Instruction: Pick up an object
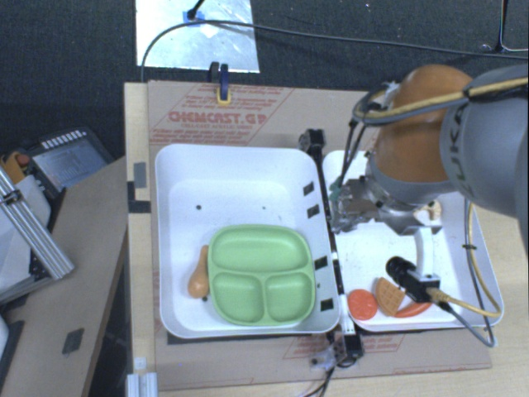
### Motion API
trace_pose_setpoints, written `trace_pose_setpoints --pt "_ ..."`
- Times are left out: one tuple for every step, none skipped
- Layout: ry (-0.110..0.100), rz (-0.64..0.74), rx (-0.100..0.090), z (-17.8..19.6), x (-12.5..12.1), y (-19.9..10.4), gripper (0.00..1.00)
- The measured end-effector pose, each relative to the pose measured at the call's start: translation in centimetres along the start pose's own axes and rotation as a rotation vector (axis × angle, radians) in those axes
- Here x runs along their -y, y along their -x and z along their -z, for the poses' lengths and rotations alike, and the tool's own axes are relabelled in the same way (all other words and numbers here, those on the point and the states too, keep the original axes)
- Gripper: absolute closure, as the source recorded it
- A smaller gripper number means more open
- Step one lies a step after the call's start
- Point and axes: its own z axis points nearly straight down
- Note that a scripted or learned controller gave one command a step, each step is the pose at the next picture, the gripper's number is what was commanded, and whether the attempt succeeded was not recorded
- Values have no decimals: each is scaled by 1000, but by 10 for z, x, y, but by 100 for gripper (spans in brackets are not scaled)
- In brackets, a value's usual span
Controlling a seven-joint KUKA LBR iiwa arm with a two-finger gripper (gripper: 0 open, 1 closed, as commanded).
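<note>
Two white bins are sitting side by side on a cardboard-covered bench — the gripper (357,208) is hanging over the right bin (453,317), finger state impossible to tell. Near its front edge, a waffle piece (388,295) (probably light, stiff plastic) is lying beside a red disc (361,303) — best pinched across its narrow sides.

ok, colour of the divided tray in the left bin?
Light green, seen in the camera view: divided tray.

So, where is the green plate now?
The green plate lies in the left bin, at its near right corner, with an orange-brown piece beside it on its left.
</note>
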Motion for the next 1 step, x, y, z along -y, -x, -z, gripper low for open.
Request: trace_pose_setpoints --pt "0 1 0 -15 -14 -56 100"
